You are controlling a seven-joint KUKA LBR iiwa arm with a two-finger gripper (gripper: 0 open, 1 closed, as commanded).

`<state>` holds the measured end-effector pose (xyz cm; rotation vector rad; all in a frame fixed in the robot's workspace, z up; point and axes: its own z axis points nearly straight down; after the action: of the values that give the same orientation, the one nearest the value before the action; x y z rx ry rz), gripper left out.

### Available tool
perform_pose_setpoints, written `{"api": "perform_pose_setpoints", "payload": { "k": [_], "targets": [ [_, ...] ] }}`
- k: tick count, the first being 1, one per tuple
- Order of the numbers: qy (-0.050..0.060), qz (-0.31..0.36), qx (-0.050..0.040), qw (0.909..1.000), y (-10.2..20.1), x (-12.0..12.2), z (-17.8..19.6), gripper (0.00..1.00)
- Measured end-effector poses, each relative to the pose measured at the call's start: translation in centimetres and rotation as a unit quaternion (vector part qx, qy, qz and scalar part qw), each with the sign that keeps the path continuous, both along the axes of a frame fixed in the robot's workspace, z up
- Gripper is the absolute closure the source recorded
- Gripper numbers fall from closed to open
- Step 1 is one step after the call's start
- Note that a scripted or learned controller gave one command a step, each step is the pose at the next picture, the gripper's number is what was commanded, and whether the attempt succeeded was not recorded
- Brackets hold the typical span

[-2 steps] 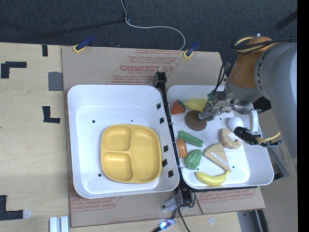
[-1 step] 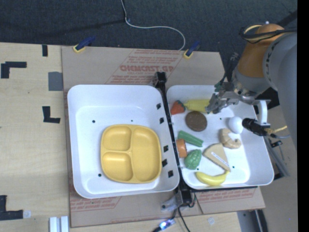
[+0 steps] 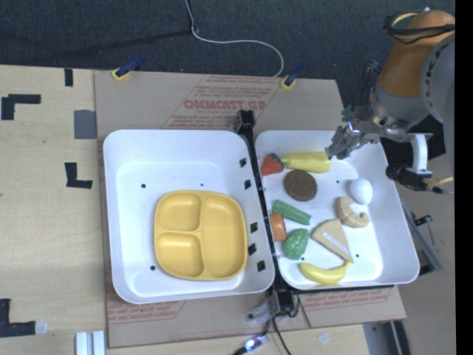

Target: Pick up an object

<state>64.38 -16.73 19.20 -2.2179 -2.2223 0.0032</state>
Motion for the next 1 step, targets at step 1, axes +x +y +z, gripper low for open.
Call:
{"api": "perform_pose_setpoints", "payload": {
  "k": [1],
  "targets": [
    [0.001,0.000,0.0006,1.0000,0.05,0.07,3.01,1.00]
  ]
}}
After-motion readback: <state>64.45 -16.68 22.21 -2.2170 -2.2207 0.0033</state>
